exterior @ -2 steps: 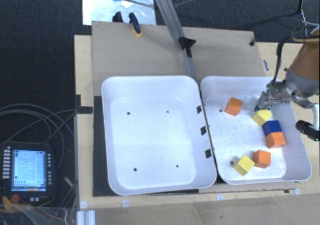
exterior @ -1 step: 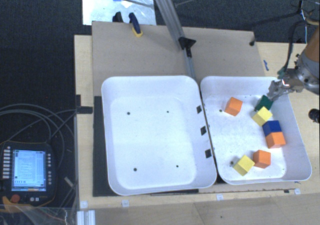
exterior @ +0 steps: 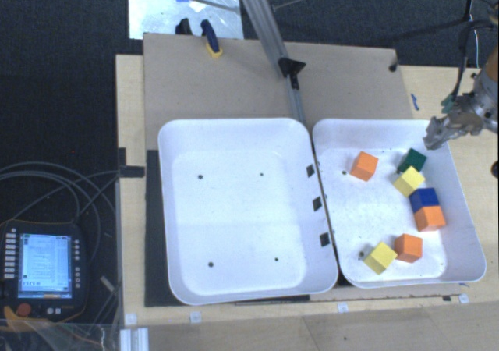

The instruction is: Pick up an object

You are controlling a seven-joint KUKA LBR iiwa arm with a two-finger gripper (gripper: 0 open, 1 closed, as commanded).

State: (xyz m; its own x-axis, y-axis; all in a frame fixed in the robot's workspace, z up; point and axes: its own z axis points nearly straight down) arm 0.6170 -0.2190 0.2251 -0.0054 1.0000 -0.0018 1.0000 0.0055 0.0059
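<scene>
Several small blocks lie in the right bin (exterior: 347, 264): an orange one (exterior: 363, 165) at the upper middle, then a dark green one (exterior: 413, 160), a yellow one (exterior: 409, 181), a blue one (exterior: 423, 199) and an orange one (exterior: 429, 218) in a line down the right side. Another orange block (exterior: 408, 247) and a yellow block (exterior: 380, 257) sit near the front. My gripper (exterior: 437, 136) hangs over the bin's far right corner, just up and right of the green block. Nothing shows between its fingers.
The left bin (exterior: 175, 264) stands beside the right one, joined by black clips. A metal pole (exterior: 261, 10) slants over the brown board behind the bins. A teach pendant (exterior: 43, 267) and cables lie on the floor at left.
</scene>
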